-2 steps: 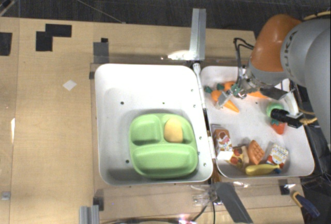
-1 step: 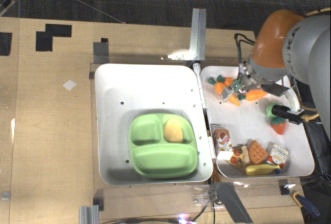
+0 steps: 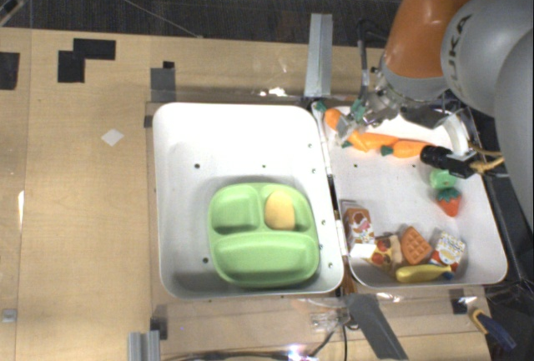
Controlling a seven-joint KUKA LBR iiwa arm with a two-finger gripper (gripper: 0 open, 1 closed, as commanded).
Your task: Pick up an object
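My gripper (image 3: pixel 364 112) hangs over the far left corner of the right bin (image 3: pixel 492 255), just above a group of orange carrots. One carrot (image 3: pixel 375 140) lies directly beneath it, a second carrot (image 3: pixel 408 149) lies to its right, and a small orange piece (image 3: pixel 333 118) rests against the bin's left wall. The arm's grey and orange body hides the bin's far right corner. Nothing shows between the gripper's tips.
The right bin also holds a strawberry (image 3: pixel 449 198) with a green top, a snack pack (image 3: pixel 357 228), a waffle (image 3: pixel 415 245), a banana (image 3: pixel 423 273) and a small carton (image 3: pixel 450 248). In the left bin (image 3: pixel 179 184) a green divided plate (image 3: pixel 259 255) carries a yellow fruit (image 3: pixel 280 210).
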